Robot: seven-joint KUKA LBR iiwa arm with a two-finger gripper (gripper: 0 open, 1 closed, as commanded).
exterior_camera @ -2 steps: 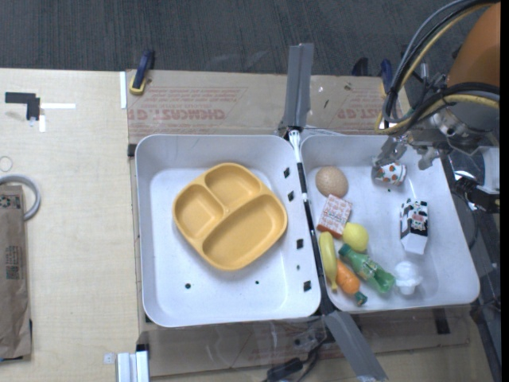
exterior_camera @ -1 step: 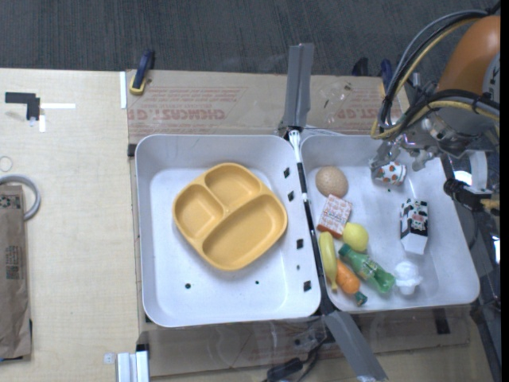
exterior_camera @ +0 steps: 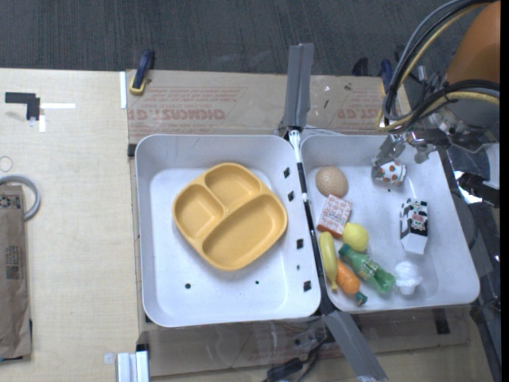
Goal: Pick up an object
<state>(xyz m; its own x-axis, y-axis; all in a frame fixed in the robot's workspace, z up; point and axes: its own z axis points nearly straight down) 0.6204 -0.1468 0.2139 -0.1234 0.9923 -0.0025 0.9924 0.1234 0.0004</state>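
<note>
Gripper (exterior_camera: 391, 159) hangs over the right bin's (exterior_camera: 465, 289) far edge with a small white, red-spotted object (exterior_camera: 388, 173) at its fingertips; whether it is truly pinched I cannot tell. It looks light, hard and rounded, so likely to slip unless taken across its middle. Along that bin's left side lie a tan egg-shaped thing (exterior_camera: 332, 181), red packet (exterior_camera: 335, 212), lemon (exterior_camera: 355, 236), banana (exterior_camera: 327, 255), carrot (exterior_camera: 347, 279) and green bottle (exterior_camera: 368, 267); a milk carton (exterior_camera: 413, 226) stands toward its right edge. The left bin (exterior_camera: 159, 293) holds a yellow divided plate (exterior_camera: 230, 216).
</note>
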